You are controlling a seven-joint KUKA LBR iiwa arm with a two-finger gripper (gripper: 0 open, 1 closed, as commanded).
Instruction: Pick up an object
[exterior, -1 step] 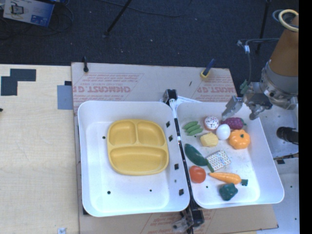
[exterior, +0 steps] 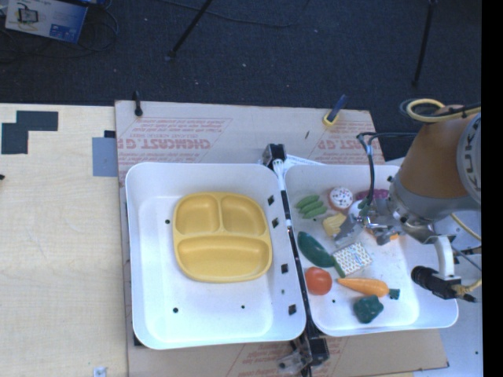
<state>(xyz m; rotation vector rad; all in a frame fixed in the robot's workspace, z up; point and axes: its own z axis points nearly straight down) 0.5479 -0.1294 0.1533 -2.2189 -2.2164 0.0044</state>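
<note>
Arm over the right bin of toy food

The hand hung low at centre right of the frame, above a yellow piece and a checkered block; whether it was wide or narrow could not be told. A yellow tray lay in the left bin.

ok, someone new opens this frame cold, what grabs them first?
Probably the yellow divided plate, alone in the left bin. Then the clutter of toy food in the right bin: a red tomato, an orange carrot and a green pepper. The gripper hangs over that pile.
</note>
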